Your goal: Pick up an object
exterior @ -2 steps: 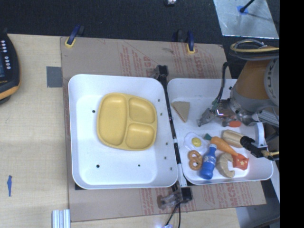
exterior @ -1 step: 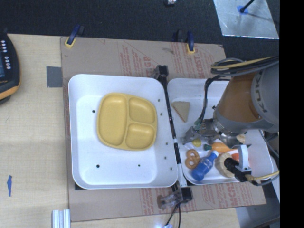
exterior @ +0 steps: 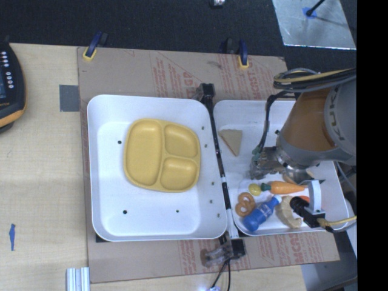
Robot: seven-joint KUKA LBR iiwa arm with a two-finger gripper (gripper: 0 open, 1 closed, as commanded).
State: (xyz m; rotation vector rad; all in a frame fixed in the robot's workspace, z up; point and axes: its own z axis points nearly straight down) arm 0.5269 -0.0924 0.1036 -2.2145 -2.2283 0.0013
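Note:
The right bin [exterior: 237,117] holds a tan wedge [exterior: 232,140], an orange carrot [exterior: 287,188] with a small yellow-green piece [exterior: 255,189] beside it, a brown pretzel [exterior: 245,204], a blue bottle [exterior: 261,214] and a beige piece [exterior: 291,217]. My gripper [exterior: 262,164] hangs low over the bin's middle, just above and left of the carrot, below the orange wrist band [exterior: 309,123]. I see nothing held between its fingers.
The left bin [exterior: 109,217] holds a yellow sectioned plate [exterior: 162,154]. A black divider clamp [exterior: 208,91] runs between the bins. Blue and yellow clips [exterior: 243,53] pin the cardboard sheet. A black and orange pendant [exterior: 9,83] lies at the far left.

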